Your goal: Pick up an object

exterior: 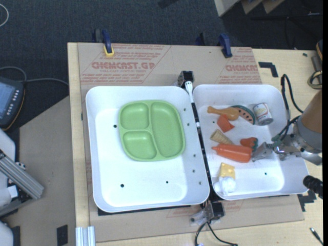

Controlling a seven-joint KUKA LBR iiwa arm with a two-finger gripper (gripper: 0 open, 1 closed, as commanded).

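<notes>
Orange-red and long, the toy carrot (233,152) looks like the nearest candidate for pickup; it lies in the right bin (271,184), a little below that bin's middle. Its long axis runs nearly level across the view, with the broad end toward the divider between the bins and the tip toward the arm. The gripper (262,151) sits low in the same bin, just beside the carrot's arm-side end, its dark fingertip close to or touching that end; whether the jaws are spread or closed I cannot tell, and nothing can be seen held between them. By my judgement the pick is not yet done: every item rests on the bin floor, so closing on something and lifting remain. Above the carrot lie a tan cone (221,137), a red piece (225,123), an orange drumstick-like toy (224,111), and farther toward the arm a small tin can (263,113). Below the carrot a yellow and white piece (227,174) sits near the bin's lower rim. Left of the carrot, in the left bin (102,152), rests a green divided plate (152,130).
</notes>
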